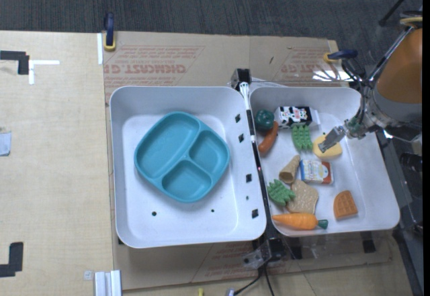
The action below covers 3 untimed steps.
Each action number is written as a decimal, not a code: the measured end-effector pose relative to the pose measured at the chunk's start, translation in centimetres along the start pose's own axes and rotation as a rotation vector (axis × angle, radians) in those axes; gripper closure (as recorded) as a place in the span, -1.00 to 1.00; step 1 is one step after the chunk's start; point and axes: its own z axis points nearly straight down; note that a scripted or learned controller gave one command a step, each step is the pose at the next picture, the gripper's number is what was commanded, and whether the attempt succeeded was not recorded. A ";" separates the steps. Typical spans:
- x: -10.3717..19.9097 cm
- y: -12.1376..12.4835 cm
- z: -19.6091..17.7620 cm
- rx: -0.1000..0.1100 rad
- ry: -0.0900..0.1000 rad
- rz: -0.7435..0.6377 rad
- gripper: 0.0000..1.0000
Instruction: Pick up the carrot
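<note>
The carrot (295,221) is orange with a small green stub at its right end. It lies flat along the front wall of the right bin (376,180), pointing left. My gripper (332,139) hangs over the right middle of that bin, just above a yellow piece (325,150), well behind and to the right of the carrot. Nothing of the carrot is near it. The arm's orange band (403,76) shows at the right edge.
Around the carrot lie a toast slice (306,198), a green leafy toy (279,190), an orange waffle piece (345,205), a small carton (314,170), a cow-patterned box (294,115) and a reddish-orange stick (268,141). The left bin (127,221) holds a blue divided plate (181,156).
</note>
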 end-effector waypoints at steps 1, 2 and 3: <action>1.9 2.1 2.1 0.005 0.007 0.046 -1.00; 4.5 3.8 2.2 0.007 0.010 -0.174 -1.00; 10.5 0.5 2.0 0.006 0.010 -0.199 -1.00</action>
